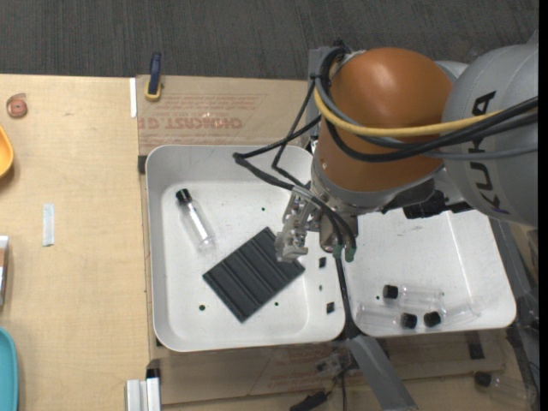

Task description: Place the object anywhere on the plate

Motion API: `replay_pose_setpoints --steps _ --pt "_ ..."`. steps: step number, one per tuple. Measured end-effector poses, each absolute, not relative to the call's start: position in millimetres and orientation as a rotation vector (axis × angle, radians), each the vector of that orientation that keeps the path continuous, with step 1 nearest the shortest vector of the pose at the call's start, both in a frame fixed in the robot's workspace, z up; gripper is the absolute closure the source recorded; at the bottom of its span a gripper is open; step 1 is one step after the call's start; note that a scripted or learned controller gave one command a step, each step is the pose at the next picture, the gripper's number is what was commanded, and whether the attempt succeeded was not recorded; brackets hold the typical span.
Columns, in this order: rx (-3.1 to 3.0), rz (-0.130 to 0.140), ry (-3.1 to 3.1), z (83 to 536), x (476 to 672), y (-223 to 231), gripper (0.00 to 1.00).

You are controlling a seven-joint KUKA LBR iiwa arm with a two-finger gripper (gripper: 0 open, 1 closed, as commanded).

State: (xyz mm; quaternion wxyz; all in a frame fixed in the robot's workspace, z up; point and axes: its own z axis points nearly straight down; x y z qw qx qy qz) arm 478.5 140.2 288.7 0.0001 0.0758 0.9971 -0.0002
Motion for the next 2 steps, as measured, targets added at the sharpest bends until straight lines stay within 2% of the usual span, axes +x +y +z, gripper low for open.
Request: replay_pose_setpoints --steps 1,2 --pt "0.214 0.000 3.133 287.0 526.8 118.1 1.00" --pt "0.214 0.001 3.133 287.0 526.8 118.2 0.00"
